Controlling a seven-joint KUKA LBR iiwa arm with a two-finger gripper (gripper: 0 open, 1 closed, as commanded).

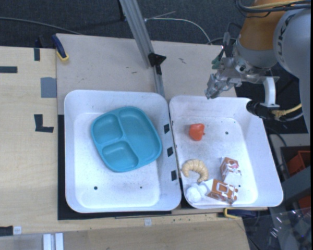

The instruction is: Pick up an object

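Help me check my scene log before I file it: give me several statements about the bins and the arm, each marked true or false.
1. The blue divided plate lies in the left bin. True.
2. The red object sits in the left bin. False: it is in the right bin.
3. The gripper is near the right bin's far rim. True.
4. The croissant lies on the plate. False: it lies on the right bin's floor.
5. The gripper holds the red object. False: the red object lies apart from it on the bin floor.
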